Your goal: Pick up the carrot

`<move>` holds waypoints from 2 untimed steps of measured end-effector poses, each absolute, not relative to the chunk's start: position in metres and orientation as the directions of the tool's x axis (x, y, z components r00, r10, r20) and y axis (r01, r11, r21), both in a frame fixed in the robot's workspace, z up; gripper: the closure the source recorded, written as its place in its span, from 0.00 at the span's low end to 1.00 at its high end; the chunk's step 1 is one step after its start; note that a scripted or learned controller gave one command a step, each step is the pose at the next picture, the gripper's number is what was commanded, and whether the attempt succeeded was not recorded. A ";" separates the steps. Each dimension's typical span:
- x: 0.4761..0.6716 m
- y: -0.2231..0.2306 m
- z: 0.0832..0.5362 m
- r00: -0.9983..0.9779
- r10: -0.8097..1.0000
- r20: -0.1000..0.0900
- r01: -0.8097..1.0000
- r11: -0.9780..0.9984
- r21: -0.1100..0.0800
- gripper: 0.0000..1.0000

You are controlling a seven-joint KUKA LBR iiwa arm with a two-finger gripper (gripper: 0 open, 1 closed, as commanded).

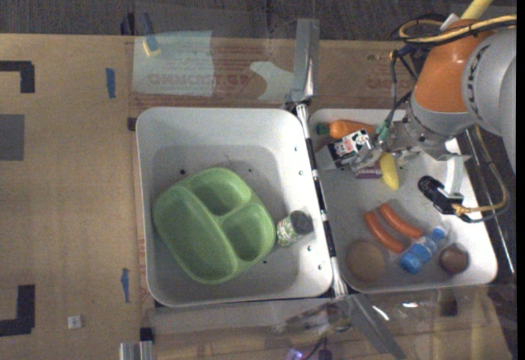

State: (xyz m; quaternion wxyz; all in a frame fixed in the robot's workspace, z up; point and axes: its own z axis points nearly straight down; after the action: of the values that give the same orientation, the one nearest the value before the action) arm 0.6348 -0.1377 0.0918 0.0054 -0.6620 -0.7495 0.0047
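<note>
Carrot [349,128] at right bin's [484,268] far edge, hand [379,155] perhaps just beside it

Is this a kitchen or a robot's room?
Probably a robot test lab: a robot arm reaches over two white bins holding toy food like a carrot, on a taped bench.

Bench [74,186] under two bins [156,211]

orange carrot [351,128] (green top), green plate [212,224]
</note>
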 end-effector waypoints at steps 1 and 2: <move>0.590 -0.134 0.170 -0.309 0.951 0.001 0.951 0.309 -0.001 0.00; 0.478 -0.188 0.098 -0.217 0.976 0.002 0.976 0.217 -0.003 0.00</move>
State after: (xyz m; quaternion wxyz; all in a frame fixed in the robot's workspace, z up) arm 0.4780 -0.1882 0.0981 0.0015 -0.6258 -0.7800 0.0004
